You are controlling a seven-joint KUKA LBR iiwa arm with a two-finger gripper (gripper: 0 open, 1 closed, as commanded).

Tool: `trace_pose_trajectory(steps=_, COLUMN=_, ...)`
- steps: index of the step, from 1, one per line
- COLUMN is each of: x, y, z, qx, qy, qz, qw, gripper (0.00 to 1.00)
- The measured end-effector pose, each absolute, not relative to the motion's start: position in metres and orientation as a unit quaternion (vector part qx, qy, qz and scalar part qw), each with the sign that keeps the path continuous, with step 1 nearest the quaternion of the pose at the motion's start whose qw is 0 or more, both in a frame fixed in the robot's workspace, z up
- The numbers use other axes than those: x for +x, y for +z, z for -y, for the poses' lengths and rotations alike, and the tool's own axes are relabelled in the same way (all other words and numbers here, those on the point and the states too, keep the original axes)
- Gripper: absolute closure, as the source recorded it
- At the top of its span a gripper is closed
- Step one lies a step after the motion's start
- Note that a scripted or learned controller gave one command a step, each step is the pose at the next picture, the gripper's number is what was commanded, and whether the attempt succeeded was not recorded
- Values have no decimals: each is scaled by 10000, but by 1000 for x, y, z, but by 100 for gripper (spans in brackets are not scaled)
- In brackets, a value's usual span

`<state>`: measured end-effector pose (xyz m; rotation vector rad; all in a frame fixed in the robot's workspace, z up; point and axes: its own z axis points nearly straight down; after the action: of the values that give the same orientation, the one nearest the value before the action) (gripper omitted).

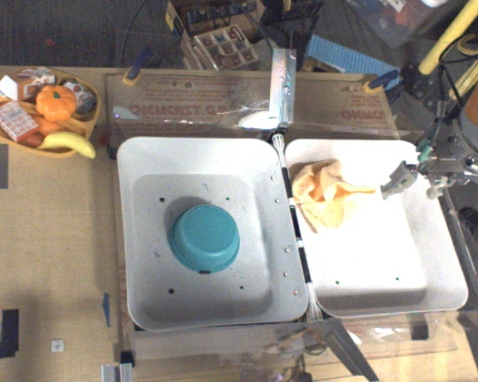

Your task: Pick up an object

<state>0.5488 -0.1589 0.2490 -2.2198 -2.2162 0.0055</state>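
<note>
Left bin (pixel 135 213): shallow, white, holds one teal bowl (pixel 205 238) turned upside down, sitting a little left of the bin's middle, apart from every wall

Right bin (pixel 438 285): shallow, white, set edge to edge with the left bin; a crumpled yellow-orange cloth (pixel 325 195) lies in its upper left corner, close against the wall shared with the left bin

Cloth detail: bunched into folds, with a thin tail stretched rightward toward the gripper

Gripper (pixel 397 180): at the upper right part of the right bin, over the white floor, just right of the tip of the cloth's tail; nothing is seen between its fingers

Pincer state: too small and too blurred against the arm's hardware to settle, so I cannot tell whether it is open or closed

Arm (pixel 454 165): comes in from the right edge, grey metal parts and cabling visible above the right bin's right wall

Contact: the cloth's tail ends just beside the gripper; whether they touch cannot be told

Behind the bins: a clear plastic sheet (pixel 191 110) over printed cardboard, with a narrow upright strip (pixel 281 86) standing at the seam between the bins

Bench, upper left: a wicker basket (pixel 40 118) of toy food, including a small orange pumpkin (pixel 56 103) and a banana (pixel 68 142) hanging over its lower rim
</note>
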Motion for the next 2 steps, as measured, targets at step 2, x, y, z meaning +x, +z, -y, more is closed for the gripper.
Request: trace_pose_trajectory(steps=2, x=661, y=91, z=94, qx=-6148, qy=-15, qz=7887, qw=-32, gripper=0)
